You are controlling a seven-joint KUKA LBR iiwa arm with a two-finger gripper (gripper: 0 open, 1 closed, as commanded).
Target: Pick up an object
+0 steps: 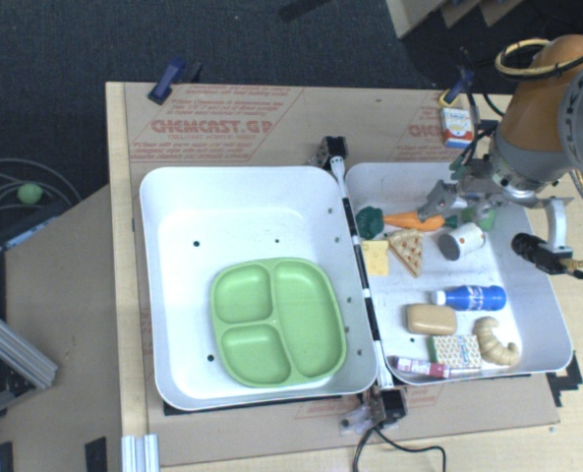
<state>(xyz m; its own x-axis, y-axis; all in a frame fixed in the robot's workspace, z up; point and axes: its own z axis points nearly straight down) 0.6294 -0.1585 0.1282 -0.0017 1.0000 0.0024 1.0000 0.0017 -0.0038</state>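
- the arm (542,106) reaches in from the right and hangs over the back of the right bin (556,313), its wrist pointed down at the clutter there.
- the gripper (460,197) sits low above the orange carrot (416,221) and the small grey-and-white cup (461,241); whether its jaws are parted or closed i cannot tell, and nothing is seen between them.
- every candidate for the pick lies in the right bin: a dark green lump (371,221) against the divider, a yellow cheese square (376,258), a tan wedge (406,251), the blue-and-white bottle (470,298), a tan soap-like bar (430,319), a pale croissant (495,341), a patterned packet (458,351) and a tube (417,367) along the front wall.
- they lie loosely scattered, most flat on their sides, as tossed things settle.
- the left bin (173,264) holds a green divided plate (276,320), sitting flat near its front.
- judging from the pose, the pick is at the approach stage: the carrot or the cup looks the likeliest target, being nearest below the tool.
- both are rounded and lie close together, so a grasp could slip or nudge the neighbour.
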